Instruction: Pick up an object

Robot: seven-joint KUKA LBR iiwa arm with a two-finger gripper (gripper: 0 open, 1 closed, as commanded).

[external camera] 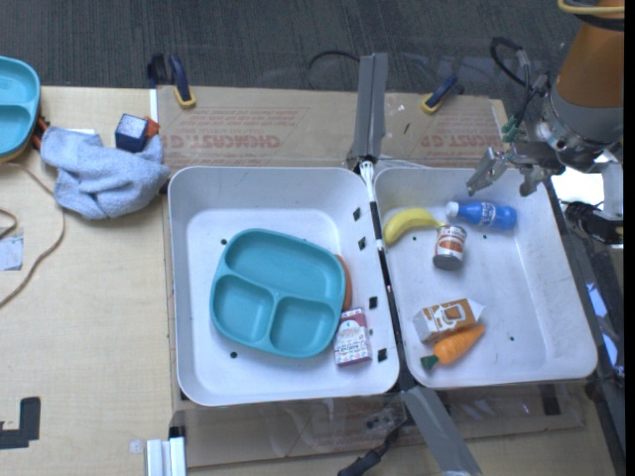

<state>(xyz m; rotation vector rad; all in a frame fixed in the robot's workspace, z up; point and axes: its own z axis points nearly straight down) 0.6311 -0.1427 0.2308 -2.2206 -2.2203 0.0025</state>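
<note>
My gripper point(506, 177) hangs over the far right corner of the right bin point(556, 296), just above and behind a blue bottle point(486, 214) that lies on its side. Its fingers point(482, 175) stand open with nothing between them. In the same bin lie a banana point(409, 223), a small can point(449, 247), a brown-and-white carton point(448, 317) and a carrot point(456, 346). The left bin point(198, 236) holds a teal divided plate point(278, 291) and a small red-and-white carton point(351, 340).
A grey cloth point(104, 172) and a blue cube point(131, 132) lie on the bench left of the bins. Another teal dish point(15, 102) pokes in at the left edge. Clamps point(177, 77) sit along the back, and a metal bar point(369, 107) stands between the bins.
</note>
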